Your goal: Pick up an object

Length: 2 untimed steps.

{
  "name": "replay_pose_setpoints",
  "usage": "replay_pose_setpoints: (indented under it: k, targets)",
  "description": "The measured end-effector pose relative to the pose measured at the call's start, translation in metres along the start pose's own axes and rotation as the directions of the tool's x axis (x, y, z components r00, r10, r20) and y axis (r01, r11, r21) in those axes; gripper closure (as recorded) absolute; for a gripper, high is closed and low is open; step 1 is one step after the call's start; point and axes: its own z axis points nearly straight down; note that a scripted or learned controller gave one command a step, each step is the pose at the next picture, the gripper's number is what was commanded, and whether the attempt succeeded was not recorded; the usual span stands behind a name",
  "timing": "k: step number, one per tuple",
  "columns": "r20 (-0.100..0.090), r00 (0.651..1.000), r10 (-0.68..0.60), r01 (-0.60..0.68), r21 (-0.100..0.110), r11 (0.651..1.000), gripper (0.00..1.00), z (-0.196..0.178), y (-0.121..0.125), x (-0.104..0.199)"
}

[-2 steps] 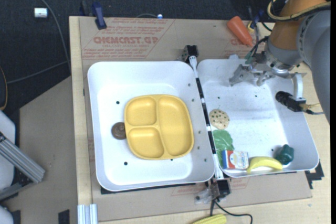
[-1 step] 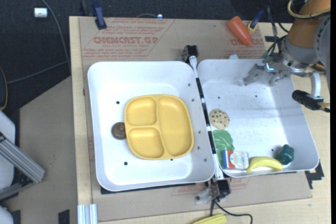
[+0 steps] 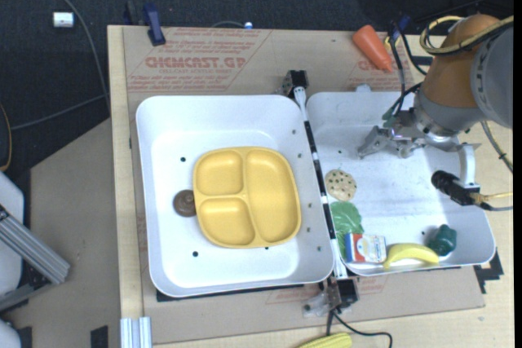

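Currently, as seen from beside the bench:

Gripper: the gripper (image 3: 390, 140) sits low in the upper part of the right bin (image 3: 457, 200); fingers look spread with nothing between them.
Nearest object: a round cookie (image 3: 340, 184), just beside the bin's left wall; probably light, stiff and flat, so hard to pinch except across its edges.
Other candidates: a green leaf (image 3: 345, 218), a small carton (image 3: 363, 248), a banana (image 3: 412, 255) and a dark green piece (image 3: 441, 240), crowded along the bottom edge.
Best hold: likely across the banana's middle; smooth, curved, may roll.
Left bin: a yellow divided plate (image 3: 245, 197) and a brown disc (image 3: 185, 203).
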Motion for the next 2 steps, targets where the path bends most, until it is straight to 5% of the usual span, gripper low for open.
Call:
replay_pose_setpoints:
  k: [1, 2]
  targets:
    - [0.000, 1.000, 0.001, -0.001, 0.000, 1.000, 0.00, 0.001, -0.066, 0.047]
    - [0.003, 1.000, 0.002, -0.002, -0.003, 1.000, 0.00, -0.105, -0.011, -0.044]
